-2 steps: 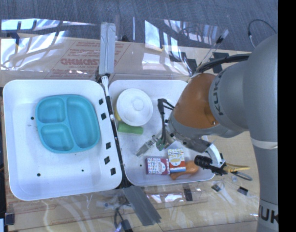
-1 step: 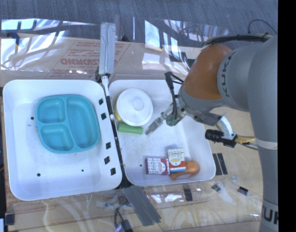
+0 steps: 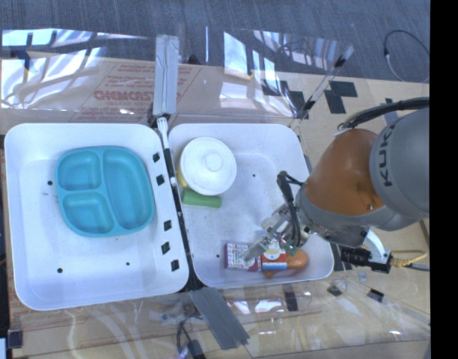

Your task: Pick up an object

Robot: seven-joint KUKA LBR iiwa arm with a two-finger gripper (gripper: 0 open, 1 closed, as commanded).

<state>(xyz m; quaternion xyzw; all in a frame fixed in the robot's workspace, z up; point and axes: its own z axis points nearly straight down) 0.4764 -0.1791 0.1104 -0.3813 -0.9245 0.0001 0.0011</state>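
Note:
My gripper reaches down into the right bin near its front edge, with the orange band and grey arm behind it to the right. Its metal fingers hang just over a small red and white box and a small orange and white item lying side by side on the bin floor. At the bin's back left stands a white round lidded bowl, with a green block and a sliver of yellow tucked under its near side.
The left bin holds a teal divided plate. A black-clipped divider separates the two bins. Cables and small black bits lie on the bench at the right, by the arm's base.

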